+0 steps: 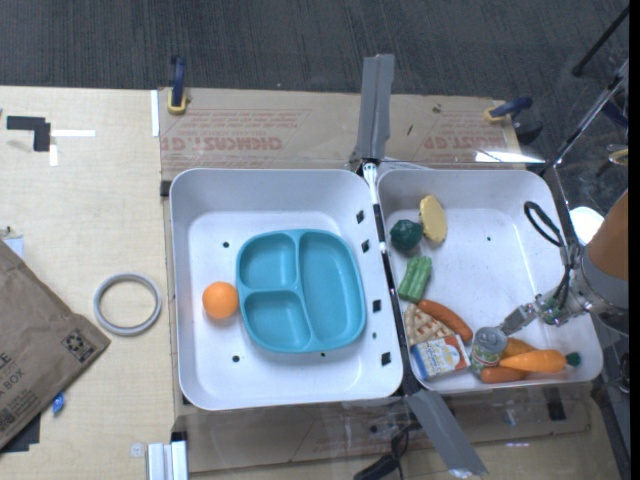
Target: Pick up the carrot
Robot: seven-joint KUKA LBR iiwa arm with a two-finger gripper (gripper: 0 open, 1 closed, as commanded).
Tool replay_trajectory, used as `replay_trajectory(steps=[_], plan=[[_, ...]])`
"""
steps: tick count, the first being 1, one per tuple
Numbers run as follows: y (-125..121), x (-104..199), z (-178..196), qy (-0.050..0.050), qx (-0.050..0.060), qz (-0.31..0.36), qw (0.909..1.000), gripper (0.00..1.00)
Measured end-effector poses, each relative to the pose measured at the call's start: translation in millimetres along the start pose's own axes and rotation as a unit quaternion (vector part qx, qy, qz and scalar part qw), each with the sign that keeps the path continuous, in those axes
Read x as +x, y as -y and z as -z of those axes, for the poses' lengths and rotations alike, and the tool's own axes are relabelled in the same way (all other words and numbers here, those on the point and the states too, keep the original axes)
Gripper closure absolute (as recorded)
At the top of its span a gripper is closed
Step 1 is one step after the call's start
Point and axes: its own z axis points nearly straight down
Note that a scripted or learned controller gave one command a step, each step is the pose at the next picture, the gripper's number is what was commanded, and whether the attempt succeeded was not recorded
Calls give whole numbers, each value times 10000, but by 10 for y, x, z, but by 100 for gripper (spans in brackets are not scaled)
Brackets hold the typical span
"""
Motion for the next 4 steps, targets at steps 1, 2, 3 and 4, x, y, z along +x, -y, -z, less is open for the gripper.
replay_trajectory(steps=[1,2,3,4], plan=[[-93,254,452,0,2,1103,9939,0],[1,-46,-18,-40,17,-157,9999,0],[3,-65,76,-15,14,-173,9998,100],[-252,647,877,-1,19,-2637,9646,100]])
